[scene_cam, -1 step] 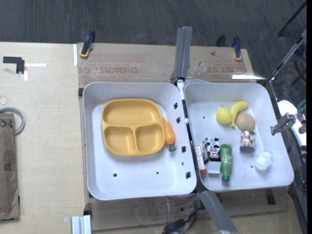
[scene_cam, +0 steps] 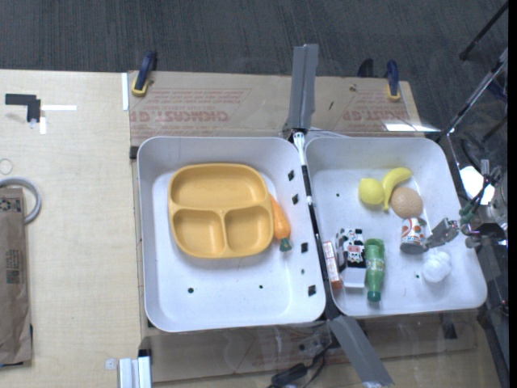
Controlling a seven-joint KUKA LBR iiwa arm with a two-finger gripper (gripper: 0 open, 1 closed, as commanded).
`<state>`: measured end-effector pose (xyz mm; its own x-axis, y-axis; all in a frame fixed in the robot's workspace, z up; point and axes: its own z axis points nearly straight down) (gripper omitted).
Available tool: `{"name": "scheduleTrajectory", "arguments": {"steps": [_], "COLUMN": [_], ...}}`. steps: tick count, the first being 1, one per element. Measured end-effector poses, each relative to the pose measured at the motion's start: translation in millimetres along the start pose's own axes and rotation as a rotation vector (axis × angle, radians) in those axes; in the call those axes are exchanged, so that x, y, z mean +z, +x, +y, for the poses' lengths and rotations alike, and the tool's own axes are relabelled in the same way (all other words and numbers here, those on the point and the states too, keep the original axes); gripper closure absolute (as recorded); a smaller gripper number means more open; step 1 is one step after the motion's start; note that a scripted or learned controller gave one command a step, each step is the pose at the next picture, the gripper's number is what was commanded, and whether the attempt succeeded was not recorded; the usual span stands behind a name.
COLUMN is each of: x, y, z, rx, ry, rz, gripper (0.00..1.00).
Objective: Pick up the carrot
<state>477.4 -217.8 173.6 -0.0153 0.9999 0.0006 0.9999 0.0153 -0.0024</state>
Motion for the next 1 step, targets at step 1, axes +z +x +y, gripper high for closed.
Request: {"name": "scheduleTrajectory", "arguments": {"steps": [1], "x": [0.1], "y": [-4.5], "z": [40.8], "rx": [0.094], "ry": [-0.001], "rz": [-0.001], "gripper": [0.00]}}
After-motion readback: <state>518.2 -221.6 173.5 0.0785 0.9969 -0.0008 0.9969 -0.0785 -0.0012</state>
